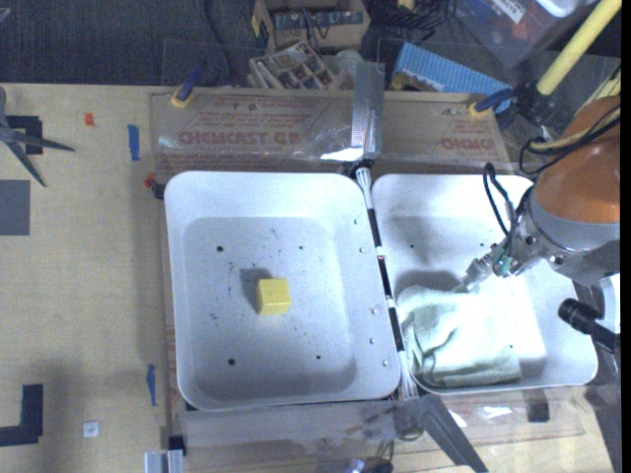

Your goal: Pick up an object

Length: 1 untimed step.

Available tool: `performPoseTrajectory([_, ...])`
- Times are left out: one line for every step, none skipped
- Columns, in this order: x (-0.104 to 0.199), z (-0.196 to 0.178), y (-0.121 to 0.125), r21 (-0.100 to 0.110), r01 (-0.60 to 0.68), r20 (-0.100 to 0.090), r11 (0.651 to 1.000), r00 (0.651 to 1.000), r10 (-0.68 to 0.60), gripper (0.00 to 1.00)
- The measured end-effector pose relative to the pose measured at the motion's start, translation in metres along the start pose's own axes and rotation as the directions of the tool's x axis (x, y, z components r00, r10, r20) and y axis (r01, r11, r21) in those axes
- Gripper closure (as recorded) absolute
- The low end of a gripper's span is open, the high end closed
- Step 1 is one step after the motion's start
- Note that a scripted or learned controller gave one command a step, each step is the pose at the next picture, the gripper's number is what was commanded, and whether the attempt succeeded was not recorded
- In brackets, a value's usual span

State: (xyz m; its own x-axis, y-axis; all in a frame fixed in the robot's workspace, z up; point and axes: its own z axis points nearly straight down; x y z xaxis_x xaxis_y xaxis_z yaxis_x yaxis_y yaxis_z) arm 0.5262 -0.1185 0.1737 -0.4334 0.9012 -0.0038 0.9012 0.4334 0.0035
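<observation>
Over the right-hand one of two shallow white plastic bins [567, 264], the grey robot arm with its orange band [582, 180] reached in from the right side of the camera view, and its small two-finger gripper [479, 272] hung low above the bin floor. Whether that gripper was spread or closed could not be told, since its tip was small and blurred against the white plastic. Just below the gripper and a little toward the near edge of the bench lay a crumpled pale cream cloth [463, 338], bunched into soft folds and filling the near half of that bin; the gripper tip sat right at the cloth's far upper edge, though contact could not be confirmed. Well away from the gripper, across the metal divider where the bins met, a small yellow foam cube [274, 296] rested alone near the middle of the left-hand white bin [197, 205], upright on the lightly speckled floor. Beyond the gripper, along the far rim of both bins, stood a low brown cardboard panel with red lettering [256, 126], held by blue clamps. Both bins sat on a light wooden bench top [79, 264].
</observation>
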Motion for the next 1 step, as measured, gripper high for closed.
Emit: performPoseTrajectory([0.0254, 0.0810, -0.0337, -0.010, 0.380, 0.010, 0.925, 0.925, -0.380, 1.00])
